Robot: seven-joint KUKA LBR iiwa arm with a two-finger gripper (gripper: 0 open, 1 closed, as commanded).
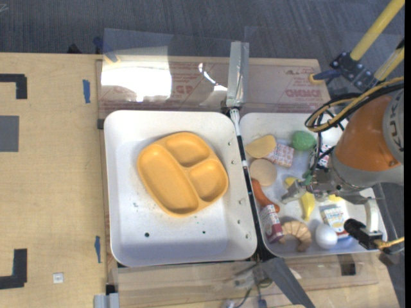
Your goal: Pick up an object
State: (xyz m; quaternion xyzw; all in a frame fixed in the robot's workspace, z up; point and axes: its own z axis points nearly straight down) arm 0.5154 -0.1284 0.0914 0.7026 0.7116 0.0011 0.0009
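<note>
The croissant [297,231] lies below-left of the gripper [307,186]; the banana [308,204] stands lengthwise directly beneath it; grip state cannot be told.

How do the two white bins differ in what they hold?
The left bin holds a single orange divided plate, lying flat near its middle. The right bin holds a crowd of small items, among them a green ball, a red bottle and a white egg-like thing. The arm's tool is down over the right bin, not the left. Both bins are shallow, white and sit side by side.
</note>
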